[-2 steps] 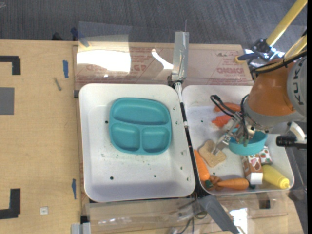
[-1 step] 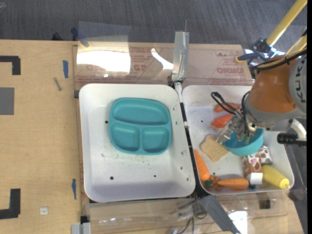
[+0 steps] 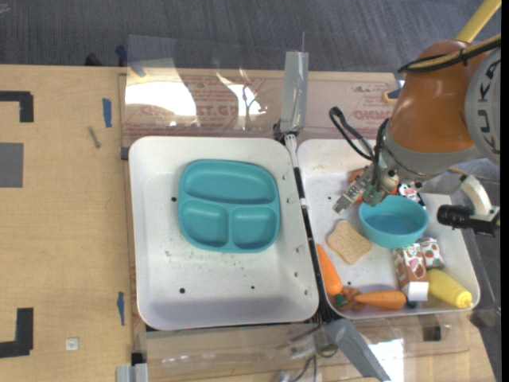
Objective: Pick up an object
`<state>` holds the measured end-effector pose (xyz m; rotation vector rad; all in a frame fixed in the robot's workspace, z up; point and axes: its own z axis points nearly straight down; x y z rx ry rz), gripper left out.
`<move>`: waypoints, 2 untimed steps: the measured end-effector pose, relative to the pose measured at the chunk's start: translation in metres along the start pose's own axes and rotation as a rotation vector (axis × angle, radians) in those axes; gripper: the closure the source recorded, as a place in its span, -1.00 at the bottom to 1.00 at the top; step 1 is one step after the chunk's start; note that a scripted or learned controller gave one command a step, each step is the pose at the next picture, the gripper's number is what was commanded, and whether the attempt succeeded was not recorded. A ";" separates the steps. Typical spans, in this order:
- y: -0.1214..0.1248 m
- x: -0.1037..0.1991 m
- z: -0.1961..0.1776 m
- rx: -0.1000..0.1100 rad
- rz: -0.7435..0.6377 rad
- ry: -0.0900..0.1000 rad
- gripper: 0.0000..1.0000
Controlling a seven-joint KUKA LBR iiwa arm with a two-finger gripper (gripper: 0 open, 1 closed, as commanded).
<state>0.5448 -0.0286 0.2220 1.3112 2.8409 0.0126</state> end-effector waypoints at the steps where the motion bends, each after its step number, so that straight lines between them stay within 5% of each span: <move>1: 0.097 -0.031 -0.028 0.007 0.255 0.002 1.00; 2: 0.026 -0.134 0.036 0.019 0.207 0.007 1.00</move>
